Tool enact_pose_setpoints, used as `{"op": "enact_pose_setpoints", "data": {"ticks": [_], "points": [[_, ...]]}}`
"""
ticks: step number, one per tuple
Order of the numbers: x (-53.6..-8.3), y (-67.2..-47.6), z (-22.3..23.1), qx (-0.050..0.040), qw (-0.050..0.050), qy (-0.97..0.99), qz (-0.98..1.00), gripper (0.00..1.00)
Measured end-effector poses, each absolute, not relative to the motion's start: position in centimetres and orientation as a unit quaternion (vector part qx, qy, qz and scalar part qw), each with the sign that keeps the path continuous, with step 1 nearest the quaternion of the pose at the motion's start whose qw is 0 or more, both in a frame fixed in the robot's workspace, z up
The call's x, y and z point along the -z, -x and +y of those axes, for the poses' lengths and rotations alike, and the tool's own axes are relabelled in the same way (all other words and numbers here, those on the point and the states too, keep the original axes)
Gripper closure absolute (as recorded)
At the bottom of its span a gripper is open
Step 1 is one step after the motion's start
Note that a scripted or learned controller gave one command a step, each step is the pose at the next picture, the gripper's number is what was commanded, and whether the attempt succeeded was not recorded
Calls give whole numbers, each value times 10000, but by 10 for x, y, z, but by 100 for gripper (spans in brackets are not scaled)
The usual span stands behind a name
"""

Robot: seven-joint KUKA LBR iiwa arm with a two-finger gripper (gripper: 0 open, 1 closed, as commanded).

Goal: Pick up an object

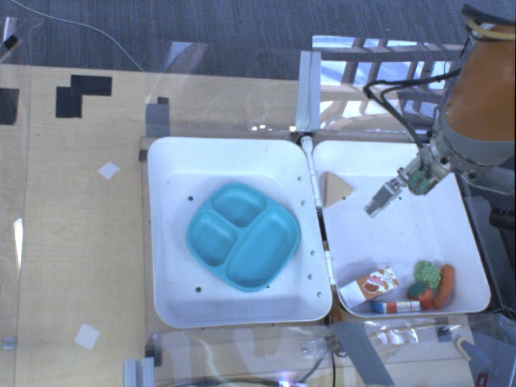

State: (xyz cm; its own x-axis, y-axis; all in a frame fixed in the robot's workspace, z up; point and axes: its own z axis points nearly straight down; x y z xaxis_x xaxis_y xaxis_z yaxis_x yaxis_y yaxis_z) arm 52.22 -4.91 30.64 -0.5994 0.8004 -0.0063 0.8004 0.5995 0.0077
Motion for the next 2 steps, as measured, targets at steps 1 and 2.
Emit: {"op": "enact_pose_setpoints", "data": {"ticks": [1, 2], "points": [[-184, -488, -24, -9, 12, -4787, 8780, 0], [-239, -629, -6, -20, 42, -3825, 9239, 0]]}}
